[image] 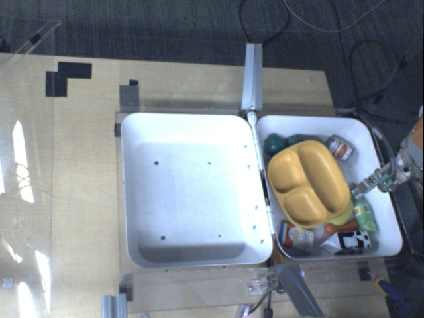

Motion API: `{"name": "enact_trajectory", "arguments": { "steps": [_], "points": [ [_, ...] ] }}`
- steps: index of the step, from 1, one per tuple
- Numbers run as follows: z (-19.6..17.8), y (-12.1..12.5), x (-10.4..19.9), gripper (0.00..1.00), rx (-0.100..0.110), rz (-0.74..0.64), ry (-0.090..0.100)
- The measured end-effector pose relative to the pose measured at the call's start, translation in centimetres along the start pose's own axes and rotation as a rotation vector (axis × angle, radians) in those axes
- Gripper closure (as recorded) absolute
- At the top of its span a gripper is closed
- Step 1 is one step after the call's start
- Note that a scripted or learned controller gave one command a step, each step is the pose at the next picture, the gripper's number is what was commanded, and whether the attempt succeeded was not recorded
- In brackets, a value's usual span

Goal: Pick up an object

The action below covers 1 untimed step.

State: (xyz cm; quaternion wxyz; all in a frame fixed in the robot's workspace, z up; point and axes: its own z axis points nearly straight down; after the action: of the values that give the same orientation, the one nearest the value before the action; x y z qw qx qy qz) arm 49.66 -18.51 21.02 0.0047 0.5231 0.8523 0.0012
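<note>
the small can (297,236) lies below-left of our gripper (372,182); the yellow divided dish (309,180) sits just left. we are approaching, grip state unclear; next we descend onto something.

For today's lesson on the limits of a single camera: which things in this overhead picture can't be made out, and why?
- Dark green item: partly covered by the yellow divided tray.
- Items along the right bin front wall, such as the small can: labels too small and blurred.
- Gripper: blurred, so its state is unclear.
- Arm: cut off by the right edge.
</note>
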Motion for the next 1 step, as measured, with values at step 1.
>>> {"name": "enact_trajectory", "arguments": {
  "steps": [1],
  "points": [
    [10.77, 2.1, 4.69, 1.0, -0.013, -0.149, -0.013]
  ]
}}
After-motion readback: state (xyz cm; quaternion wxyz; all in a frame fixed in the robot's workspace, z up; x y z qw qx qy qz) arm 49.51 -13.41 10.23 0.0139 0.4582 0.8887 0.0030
